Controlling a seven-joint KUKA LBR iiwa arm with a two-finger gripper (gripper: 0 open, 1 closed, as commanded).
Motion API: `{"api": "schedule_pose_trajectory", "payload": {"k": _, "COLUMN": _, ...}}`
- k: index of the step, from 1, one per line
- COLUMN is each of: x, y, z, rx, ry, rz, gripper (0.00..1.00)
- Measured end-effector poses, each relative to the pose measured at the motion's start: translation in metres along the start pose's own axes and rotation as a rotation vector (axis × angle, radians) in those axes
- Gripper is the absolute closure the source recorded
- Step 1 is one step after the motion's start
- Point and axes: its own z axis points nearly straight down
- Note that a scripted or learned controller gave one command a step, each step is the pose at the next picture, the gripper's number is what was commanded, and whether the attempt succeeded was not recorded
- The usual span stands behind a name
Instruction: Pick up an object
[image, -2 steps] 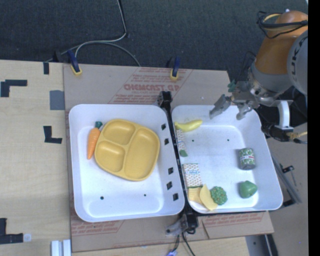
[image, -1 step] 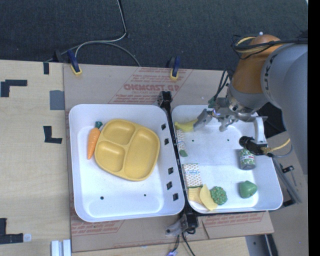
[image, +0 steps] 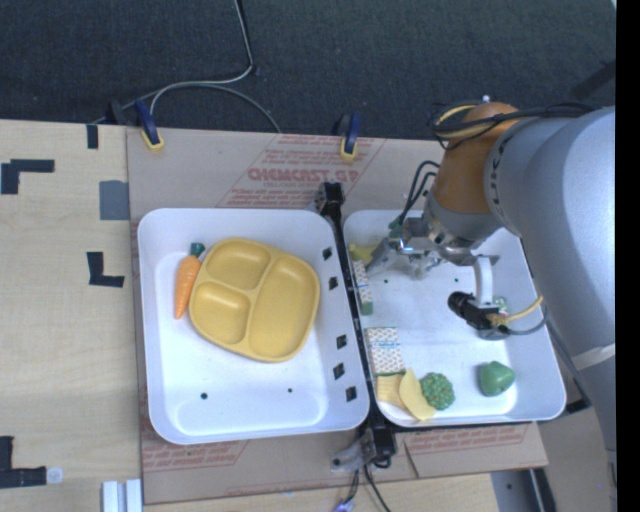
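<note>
broccoli (image: 437, 389): green, front of right bin
green pepper (image: 495, 378): right of it
carrot (image: 185, 284): left bin, beside yellow plate (image: 254, 298)

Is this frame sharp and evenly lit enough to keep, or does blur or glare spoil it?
Camera view: light is even and shadows soft; the white bins look bright without hiding the carrot or broccoli; the arm at right looms large and slightly soft.

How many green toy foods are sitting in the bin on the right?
2: a broccoli near the front edge and a green pepper beside it toward the right corner. The arm may hide others further back.
</note>
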Motion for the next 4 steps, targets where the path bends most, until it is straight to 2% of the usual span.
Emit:
{"api": "schedule_pose_trajectory", "payload": {"k": 1, "x": -0.002, "y": 0.028, "z": 0.010, "rx": 0.021, "ry": -0.001, "rz": -0.003, "gripper": 0.00}}
{"api": "schedule_pose_trajectory", "payload": {"k": 2, "x": -0.010, "y": 0.031, "z": -0.007, "rx": 0.000, "ry": 0.000, "rz": 0.000, "gripper": 0.00}}
{"api": "schedule_pose_trajectory", "payload": {"k": 3, "x": 0.000, "y": 0.031, "z": 0.009, "rx": 0.001, "ry": -0.001, "rz": 0.000, "gripper": 0.00}}
{"api": "schedule_pose_trajectory", "payload": {"k": 4, "x": 0.000, "y": 0.030, "z": 0.000, "rx": 0.005, "ry": 0.000, "rz": -0.003, "gripper": 1.00}}
